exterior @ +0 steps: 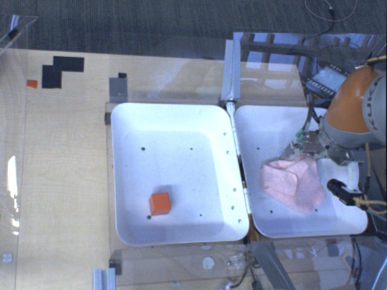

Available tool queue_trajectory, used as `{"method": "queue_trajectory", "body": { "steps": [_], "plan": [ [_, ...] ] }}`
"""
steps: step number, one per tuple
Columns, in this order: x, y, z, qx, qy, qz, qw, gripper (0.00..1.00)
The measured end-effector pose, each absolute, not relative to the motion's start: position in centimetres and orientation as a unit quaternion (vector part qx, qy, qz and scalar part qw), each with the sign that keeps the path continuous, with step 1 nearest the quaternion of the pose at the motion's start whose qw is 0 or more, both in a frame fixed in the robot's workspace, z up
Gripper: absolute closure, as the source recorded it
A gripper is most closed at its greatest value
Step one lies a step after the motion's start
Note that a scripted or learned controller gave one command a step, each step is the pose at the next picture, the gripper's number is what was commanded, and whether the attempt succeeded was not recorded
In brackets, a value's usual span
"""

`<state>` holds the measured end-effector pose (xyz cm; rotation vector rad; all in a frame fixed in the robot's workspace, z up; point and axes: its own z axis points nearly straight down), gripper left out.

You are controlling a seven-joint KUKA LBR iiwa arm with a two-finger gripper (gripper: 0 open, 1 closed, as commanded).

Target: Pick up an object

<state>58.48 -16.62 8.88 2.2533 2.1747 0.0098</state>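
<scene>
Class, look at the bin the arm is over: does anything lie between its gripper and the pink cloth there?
Nothing visible does. The gripper sits right at the upper edge of the pink cloth in the right bin, with no other object between them. The orange block lies apart in the left bin.

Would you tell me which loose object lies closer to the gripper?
The crumpled pink cloth in the right bin, beside the gripper; the orange block sits in the left bin.
</scene>
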Motion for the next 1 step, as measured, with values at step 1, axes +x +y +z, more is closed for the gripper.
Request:
{"method": "queue_trajectory", "body": {
  "steps": [1],
  "plan": [
    [52.05,-18.32,8.98,0.664,0.747,0.0032,0.006,0.0]
  ]
}}
